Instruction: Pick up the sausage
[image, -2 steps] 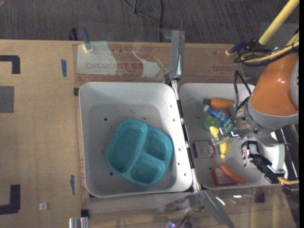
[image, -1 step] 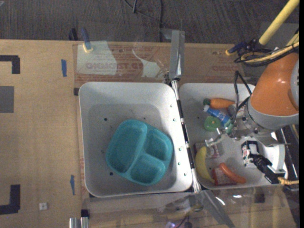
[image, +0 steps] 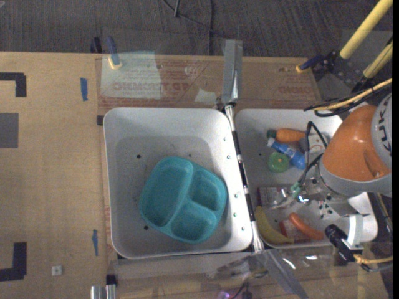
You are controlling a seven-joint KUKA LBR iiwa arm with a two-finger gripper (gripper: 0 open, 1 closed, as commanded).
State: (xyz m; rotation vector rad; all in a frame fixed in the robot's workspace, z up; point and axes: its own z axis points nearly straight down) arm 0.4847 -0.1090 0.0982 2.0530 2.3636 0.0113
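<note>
Your arm (image: 358,151) is reaching in from the right, its orange band showing uppermost, and your gripper (image: 303,195) is hanging low, pointing left, near the front

Letters "UK" on the arm (image: 381,129).

Wooden bench (image: 50,185), dark carpet floor (image: 75,11)

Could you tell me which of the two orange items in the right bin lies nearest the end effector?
The orange-red sausage beside the yellow banana, just below the end effector; the orange carrot-like item lies at the bin's far end.
</note>
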